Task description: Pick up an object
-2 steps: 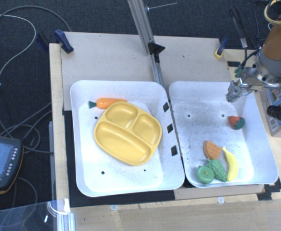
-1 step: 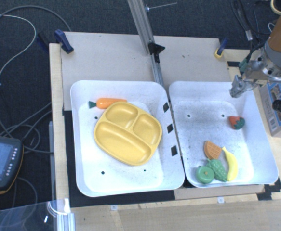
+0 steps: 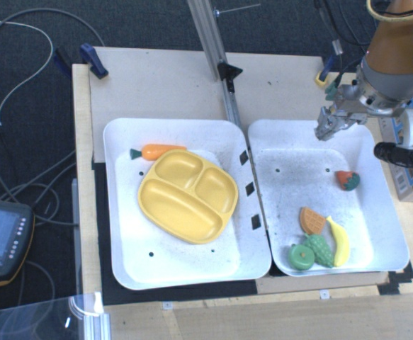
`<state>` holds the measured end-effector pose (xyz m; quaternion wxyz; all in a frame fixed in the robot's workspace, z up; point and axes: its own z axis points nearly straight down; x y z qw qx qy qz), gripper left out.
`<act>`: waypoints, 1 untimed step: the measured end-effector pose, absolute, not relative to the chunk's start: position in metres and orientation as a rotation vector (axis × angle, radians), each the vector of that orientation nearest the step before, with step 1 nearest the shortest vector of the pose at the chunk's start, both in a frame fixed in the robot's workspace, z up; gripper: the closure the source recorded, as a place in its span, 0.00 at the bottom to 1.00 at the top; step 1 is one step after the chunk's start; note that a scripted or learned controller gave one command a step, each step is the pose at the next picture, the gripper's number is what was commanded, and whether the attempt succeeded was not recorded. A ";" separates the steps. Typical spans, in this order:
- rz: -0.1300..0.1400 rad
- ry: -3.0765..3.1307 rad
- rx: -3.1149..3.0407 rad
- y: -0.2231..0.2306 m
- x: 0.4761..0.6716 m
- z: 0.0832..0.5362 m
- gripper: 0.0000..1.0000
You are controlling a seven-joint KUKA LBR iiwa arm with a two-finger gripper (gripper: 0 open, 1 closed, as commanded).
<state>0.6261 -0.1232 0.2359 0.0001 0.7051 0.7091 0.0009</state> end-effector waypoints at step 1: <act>0.007 2.229 2.212 -0.064 0.635 0.245 1.00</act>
